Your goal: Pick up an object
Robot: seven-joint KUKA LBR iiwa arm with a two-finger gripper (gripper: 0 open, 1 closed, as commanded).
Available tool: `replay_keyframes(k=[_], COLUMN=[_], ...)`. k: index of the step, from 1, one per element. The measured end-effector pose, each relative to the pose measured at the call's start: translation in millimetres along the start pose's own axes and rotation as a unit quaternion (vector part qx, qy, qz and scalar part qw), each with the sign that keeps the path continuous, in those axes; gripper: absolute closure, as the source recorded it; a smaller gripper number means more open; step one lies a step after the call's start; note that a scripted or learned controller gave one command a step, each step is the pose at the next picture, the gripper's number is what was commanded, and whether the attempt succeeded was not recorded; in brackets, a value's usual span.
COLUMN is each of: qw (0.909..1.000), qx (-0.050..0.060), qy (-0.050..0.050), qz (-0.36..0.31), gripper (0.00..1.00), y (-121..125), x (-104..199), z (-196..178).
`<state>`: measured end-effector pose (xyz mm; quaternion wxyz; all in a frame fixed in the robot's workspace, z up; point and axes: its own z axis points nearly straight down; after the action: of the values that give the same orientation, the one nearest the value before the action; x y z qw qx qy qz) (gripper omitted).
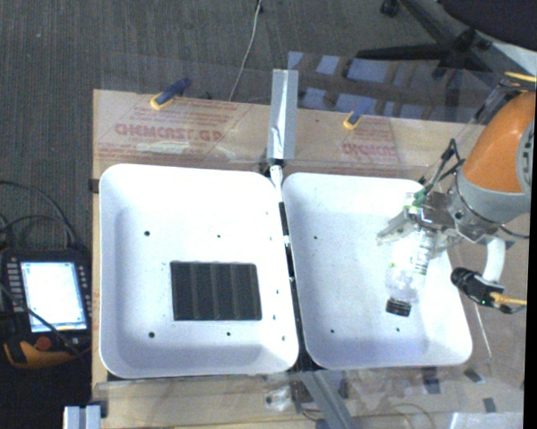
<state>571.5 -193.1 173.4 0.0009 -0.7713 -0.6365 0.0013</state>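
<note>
Dark carpet all round, chair base top right. The bench (pixel 102 149) has a plywood top with two yellow clamps on its far edge, and carries two shallow white bins side by side.

Target as I see it: a clear plastic bottle (pixel 408 270) with a dark cap, in the right bin (pixel 338 257). The body is see-through and hard to separate from the white floor. It hangs roughly upright with the cap end lowest and pointing at me. Its upper end sits at the gripper (pixel 416 226). I read the gripper as clamped on the bottle, with the top of the bottle between the fingers, though the bottle's clear plastic blurs the contact line.

The arm (pixel 497 166) comes in over the right bin's far right corner, orange band above the wrist. Cables run off the wrist, and a black and white fitting hangs just beside the right rim.

Edges: the bottle is in the right half of the bin, nearer the right wall than the centre divider. The cap is well apart from the near rim. The floor is open to the left of the bottle, towards the divider.

The left bin (pixel 126 221) holds one dark ribbed rectangular pad (pixel 216 291), lying flat and low of centre, with bare white floor around it.

A handheld pendant (pixel 43 301) with a lit screen sits on the floor to the left, cables trailing.
</note>
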Motion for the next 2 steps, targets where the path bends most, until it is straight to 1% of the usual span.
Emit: replay_keyframes(k=[1, 2], qw=[0.9999, 0.9979], qx=[-0.001, 0.001], qy=[-0.001, 0.000], qz=[-0.016, 0.065], gripper=[0.00, 0.00], y=[-52.9, -92.6], x=[-25.7, 65.4], z=[-110.9, -37.4])
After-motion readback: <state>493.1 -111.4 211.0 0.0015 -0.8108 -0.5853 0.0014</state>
